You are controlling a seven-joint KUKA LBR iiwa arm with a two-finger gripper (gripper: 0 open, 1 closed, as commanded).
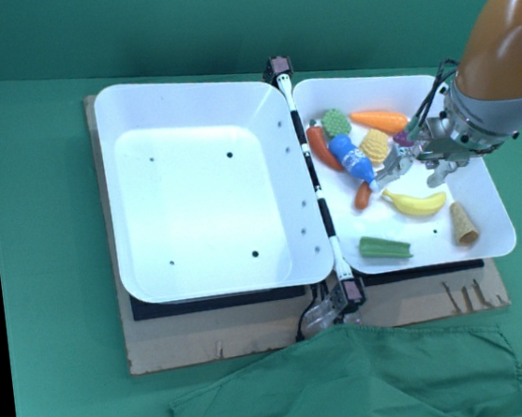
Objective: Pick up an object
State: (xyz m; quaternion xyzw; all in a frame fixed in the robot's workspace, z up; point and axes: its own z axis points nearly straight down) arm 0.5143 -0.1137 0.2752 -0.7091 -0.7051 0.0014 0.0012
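The right bin (492, 241) holds several toy foods. A blue bottle (352, 161) lies near its left side, with a yellow corn piece (375, 146), an orange carrot (378, 120) and a green bumpy piece (334, 122) close by. A yellow banana (416, 203) lies in the middle. My gripper (417, 170) hangs low over the bin just above the banana and right of the bottle. Its fingers are open, one finger (392, 170) by the bottle's end and the other finger (442, 171) further right. Nothing sits between them.
A red pepper (319, 147) and a small red piece (362, 195) lie along the right bin's left wall. A green cucumber (385, 248) and a cone (463, 223) lie near its front edge. The left bin (116, 107) stands alongside, past a black-and-white divider (312, 178).
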